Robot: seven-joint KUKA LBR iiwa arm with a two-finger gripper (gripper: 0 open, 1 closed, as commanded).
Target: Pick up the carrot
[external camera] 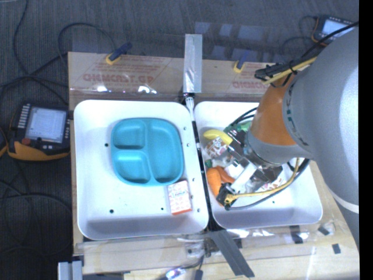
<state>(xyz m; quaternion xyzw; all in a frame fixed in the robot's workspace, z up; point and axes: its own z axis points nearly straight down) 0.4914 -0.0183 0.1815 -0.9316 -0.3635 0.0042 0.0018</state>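
The carrot [214, 179], a stubby orange piece, lies in the right bin [265, 214] close to its left wall. The gripper [230, 167] reaches down into that bin from the right, just to the right of and touching or nearly touching the carrot. The arm's grey body and orange band cover much of the bin. A yellow toy [214, 136] sits just above the gripper, near the bin's upper left.
The left bin [93, 214] holds a blue divided plate [146, 150] and a small white and red carton [179, 198] near its lower right corner. A handheld pendant [39, 130] rests left of the bench. A metal divider runs between the bins.
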